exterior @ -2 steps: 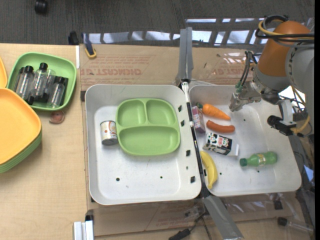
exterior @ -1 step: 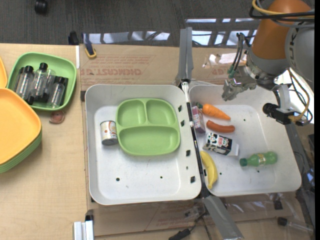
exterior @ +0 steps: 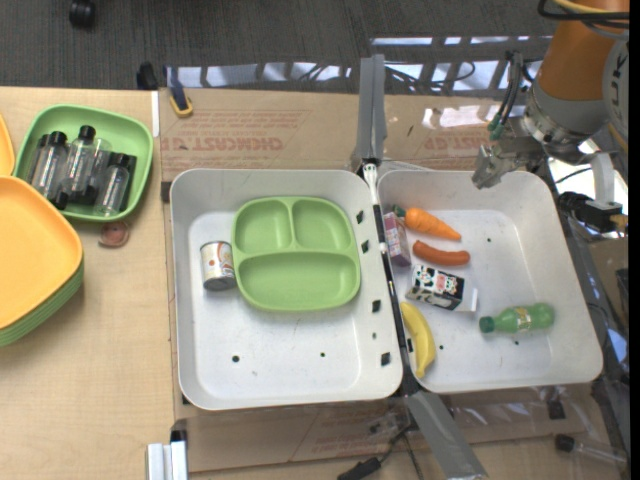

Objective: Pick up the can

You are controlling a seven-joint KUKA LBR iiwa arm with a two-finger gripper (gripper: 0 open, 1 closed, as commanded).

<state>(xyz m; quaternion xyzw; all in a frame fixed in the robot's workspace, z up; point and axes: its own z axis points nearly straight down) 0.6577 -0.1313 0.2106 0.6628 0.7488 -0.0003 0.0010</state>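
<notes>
Your small silver can with a red label (exterior: pixel 217 265) lies on its side just left of the green divided plastic plate (exterior: pixel 296 253). The tool (exterior: pixel 490 168) hangs well right of that plate; I cannot tell its state. You're at the approach: next, cross over the plate toward the can.

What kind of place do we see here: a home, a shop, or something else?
Probably a robotics lab: a robot arm reaches over two white bins on a bench, holding a can and toy-like food, with office chair wheels behind.

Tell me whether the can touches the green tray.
Cannot tell: in the camera view the can lies right against the green tray's left edge, with no clear gap or contact.
</notes>
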